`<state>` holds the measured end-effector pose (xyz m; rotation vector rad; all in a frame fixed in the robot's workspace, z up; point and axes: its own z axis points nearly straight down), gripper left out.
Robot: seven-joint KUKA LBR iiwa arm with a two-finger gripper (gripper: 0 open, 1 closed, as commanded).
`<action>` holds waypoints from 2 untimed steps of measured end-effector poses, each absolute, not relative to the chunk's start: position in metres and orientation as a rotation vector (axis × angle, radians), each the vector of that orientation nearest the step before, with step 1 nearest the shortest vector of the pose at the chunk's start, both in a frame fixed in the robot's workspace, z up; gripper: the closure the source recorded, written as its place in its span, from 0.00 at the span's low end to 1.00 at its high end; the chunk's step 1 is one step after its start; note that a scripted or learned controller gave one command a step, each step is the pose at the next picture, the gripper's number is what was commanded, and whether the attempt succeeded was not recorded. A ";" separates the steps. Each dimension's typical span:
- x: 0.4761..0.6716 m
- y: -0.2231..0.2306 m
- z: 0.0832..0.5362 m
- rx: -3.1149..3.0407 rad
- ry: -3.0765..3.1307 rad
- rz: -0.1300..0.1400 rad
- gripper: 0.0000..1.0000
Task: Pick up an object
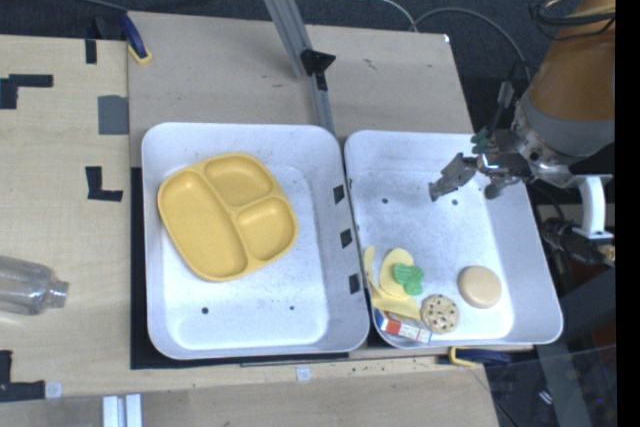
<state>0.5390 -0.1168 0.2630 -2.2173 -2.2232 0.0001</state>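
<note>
While the hand [468, 175] hangs open and unladen over the right smooth white plastic bin's [520, 310] bare floor, toys crowd its near edge.

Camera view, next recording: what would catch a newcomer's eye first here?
The yellow divided plate stands out, lying alone in the left bin. In the right bin, small items cluster at the near edge: a cookie, a tan round piece and yellow-green toy food. The gripper hovers over that bin's far part, holding nothing.
</note>
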 end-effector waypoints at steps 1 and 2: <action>0.539 -0.115 0.273 -2.213 -2.226 -0.001 1.00; 0.574 -0.062 0.204 -2.211 -2.224 0.006 1.00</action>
